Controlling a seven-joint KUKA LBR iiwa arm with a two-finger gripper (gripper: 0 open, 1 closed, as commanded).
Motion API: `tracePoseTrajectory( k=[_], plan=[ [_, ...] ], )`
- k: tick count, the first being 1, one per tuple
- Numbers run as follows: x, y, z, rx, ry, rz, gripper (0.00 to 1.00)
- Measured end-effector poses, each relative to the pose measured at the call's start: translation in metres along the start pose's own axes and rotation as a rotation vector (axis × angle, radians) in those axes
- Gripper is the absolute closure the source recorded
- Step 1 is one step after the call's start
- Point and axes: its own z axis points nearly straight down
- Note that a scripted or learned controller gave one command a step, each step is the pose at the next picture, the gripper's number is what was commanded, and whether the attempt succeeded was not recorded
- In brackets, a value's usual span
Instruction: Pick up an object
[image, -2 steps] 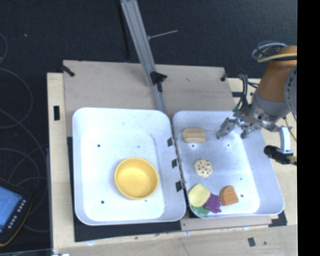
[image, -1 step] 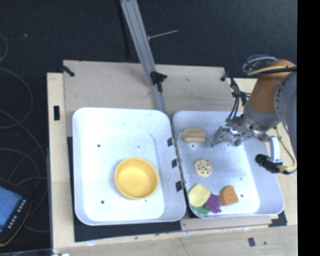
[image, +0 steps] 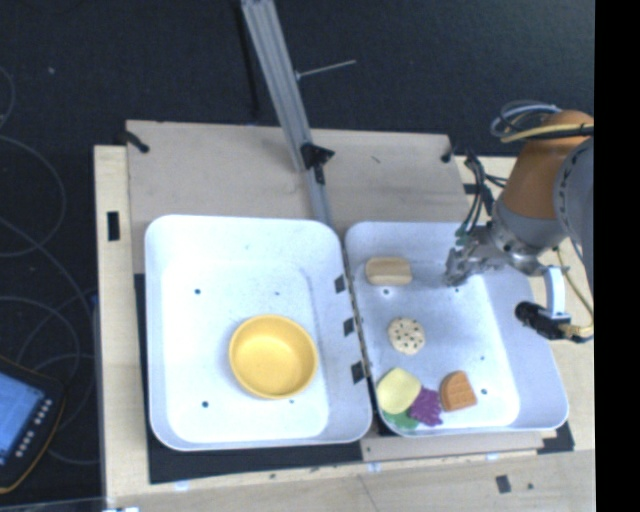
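Now the tool (image: 460, 268), whose state I cannot tell, should descend straight over the bread roll (image: 388, 271) just left of it.

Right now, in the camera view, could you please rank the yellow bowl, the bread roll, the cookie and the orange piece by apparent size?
1. Yellow bowl, clearly the largest.
2. Bread roll.
3. Cookie and orange piece: these look about alike, so I would not rank one over the other.
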Motion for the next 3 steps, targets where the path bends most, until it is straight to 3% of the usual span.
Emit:
tracePoseTrajectory(
  k=[2, 3],
  plan=[
    [0.000, 0.010, -0.110, -0.002, 0.002, -0.010, 1.00],
    [0.045, -0.016, -0.108, 0.004, 0.002, -0.011, 1.00]
  ],
)
